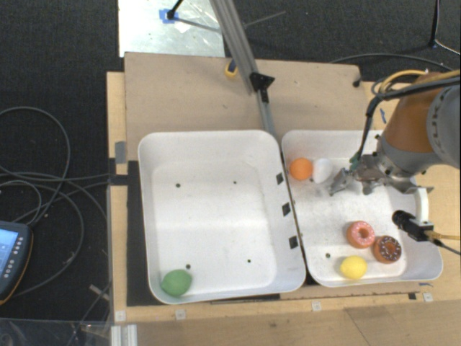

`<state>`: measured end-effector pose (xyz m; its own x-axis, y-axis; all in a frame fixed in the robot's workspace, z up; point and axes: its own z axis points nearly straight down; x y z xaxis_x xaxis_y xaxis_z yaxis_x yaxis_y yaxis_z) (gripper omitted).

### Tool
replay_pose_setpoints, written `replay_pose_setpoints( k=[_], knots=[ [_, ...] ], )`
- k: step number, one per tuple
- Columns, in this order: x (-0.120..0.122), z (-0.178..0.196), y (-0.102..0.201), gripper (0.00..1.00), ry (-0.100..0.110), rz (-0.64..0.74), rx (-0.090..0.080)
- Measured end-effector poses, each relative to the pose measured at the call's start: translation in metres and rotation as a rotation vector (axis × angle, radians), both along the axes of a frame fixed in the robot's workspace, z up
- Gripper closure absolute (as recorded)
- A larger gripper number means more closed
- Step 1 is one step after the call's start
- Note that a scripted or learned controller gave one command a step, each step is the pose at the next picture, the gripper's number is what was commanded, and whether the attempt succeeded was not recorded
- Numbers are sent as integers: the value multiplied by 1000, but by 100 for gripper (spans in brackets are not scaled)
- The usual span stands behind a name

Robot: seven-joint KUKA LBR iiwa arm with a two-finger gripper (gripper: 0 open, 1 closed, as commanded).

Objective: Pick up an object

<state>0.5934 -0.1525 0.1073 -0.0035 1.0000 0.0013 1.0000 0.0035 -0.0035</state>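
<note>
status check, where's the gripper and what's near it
Gripper low in right bin, nothing seen held. Orange ball and white object just beside it. Pink donut, chocolate donut, yellow ball nearer front.

Grey arm (432,132) (orange band above the wrist) reaching in from the right, claw (344,182) low.

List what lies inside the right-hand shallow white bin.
Inside the right-hand shallow white bin: an orange ball, a white rounded object, a pink-iced doughnut, a chocolate doughnut, a yellow lemon-like fruit. The grey arm covers part of its floor.

2 bins (209,144), 2 donuts (361,233), 4 balls (176,282).
</note>
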Motion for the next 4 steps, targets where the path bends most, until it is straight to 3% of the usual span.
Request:
replay_pose_setpoints(
  k=[1,4],
  knots=[
    [2,14,-1,100,-7,-1,-2],
    [-7,188,1,100,-13,2,-4]
  ],
)
